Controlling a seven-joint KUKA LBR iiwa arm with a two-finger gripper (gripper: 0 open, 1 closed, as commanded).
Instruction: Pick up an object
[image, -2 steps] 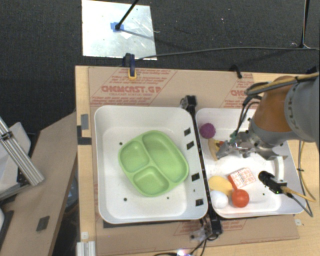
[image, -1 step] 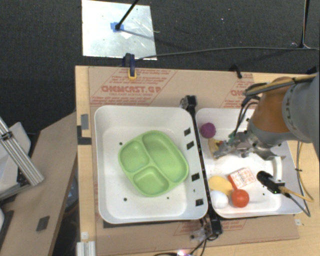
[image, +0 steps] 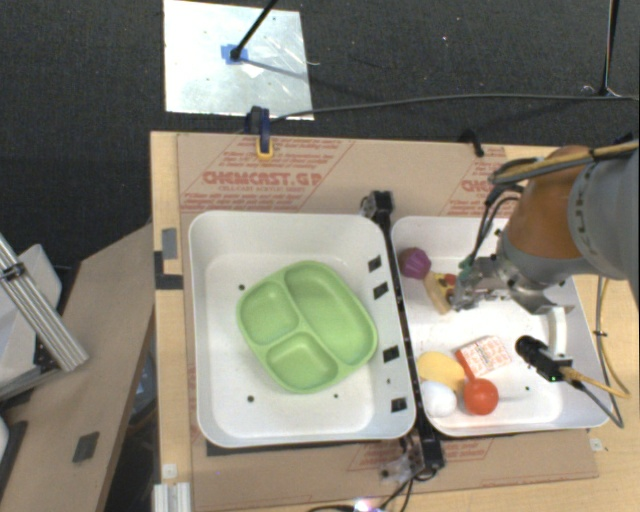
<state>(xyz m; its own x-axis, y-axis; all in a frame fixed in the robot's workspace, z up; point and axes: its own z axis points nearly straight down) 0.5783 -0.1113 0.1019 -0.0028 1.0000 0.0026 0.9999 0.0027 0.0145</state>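
From above, the hand (image: 462, 292) hangs low in the right bin (image: 575, 415), over a small tan object (image: 439, 290) lying lengthwise toward the purple ball (image: 415, 263). I cannot tell the hand's grip. The green tray (image: 305, 325) lies in the left bin (image: 220, 300).

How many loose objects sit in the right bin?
6: purple item, tan piece, red-white packet, yellow item, white ball, red ball. The arm may hide others.
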